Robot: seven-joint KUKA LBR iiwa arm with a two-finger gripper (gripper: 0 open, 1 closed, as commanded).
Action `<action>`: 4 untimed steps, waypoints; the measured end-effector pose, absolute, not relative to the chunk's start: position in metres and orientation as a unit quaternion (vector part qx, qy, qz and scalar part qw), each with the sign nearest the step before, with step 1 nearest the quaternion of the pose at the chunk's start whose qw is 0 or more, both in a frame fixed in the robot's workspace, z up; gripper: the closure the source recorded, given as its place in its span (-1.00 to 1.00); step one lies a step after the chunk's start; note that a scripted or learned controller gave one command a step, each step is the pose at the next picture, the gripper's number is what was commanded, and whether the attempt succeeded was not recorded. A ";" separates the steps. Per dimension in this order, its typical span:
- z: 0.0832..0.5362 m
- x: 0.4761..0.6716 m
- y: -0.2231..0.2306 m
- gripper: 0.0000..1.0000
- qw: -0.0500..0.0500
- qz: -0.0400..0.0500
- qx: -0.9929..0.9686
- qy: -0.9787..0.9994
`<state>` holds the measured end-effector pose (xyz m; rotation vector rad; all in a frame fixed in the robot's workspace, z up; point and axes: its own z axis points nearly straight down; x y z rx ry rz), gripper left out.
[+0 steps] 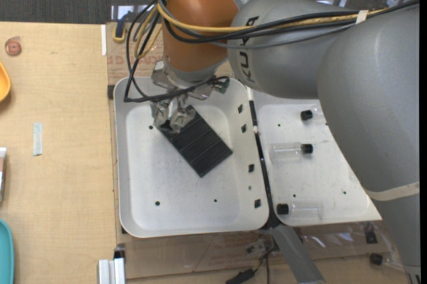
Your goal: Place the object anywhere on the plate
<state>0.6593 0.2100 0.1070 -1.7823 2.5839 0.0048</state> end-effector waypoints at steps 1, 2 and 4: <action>0.092 0.659 0.220 1.00 0.001 0.002 -0.731 0.682; 0.092 0.659 0.229 1.00 0.003 0.001 -0.848 0.530; 0.132 0.659 0.228 1.00 0.002 0.001 -0.995 0.104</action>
